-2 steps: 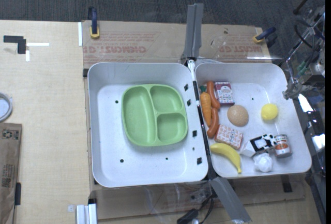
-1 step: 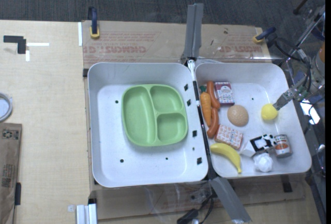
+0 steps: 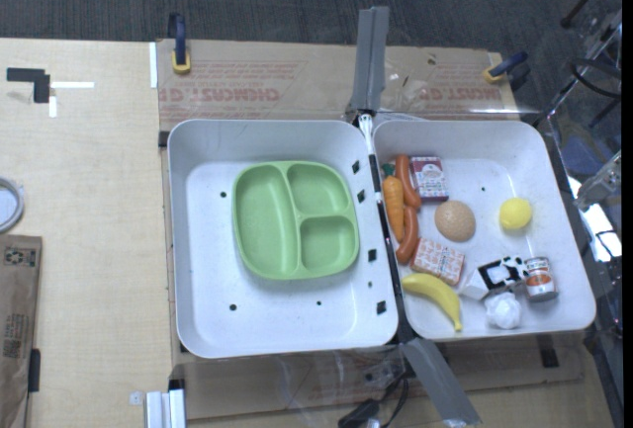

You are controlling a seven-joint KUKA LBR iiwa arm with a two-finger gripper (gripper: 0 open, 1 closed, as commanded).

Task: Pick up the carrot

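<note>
One carrot (image 3: 394, 202), nearby labels unreadable.

Light wooden table (image 3: 89, 179) carries two shallow white plastic bins side by side: left bin (image 3: 198, 317), right bin (image 3: 554, 159), rims touching. Flattened brown cardboard sheet (image 3: 267, 82) lies under their far edges. Tape roll (image 3: 8, 207) at left edge.

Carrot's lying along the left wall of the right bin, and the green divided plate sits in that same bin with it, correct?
Not quite. The carrot does lie along the left wall of the right bin, but the green divided plate sits in the left bin, by itself, not with the carrot. The camera view shows the plate on the far side of the divider between the bins.
</note>
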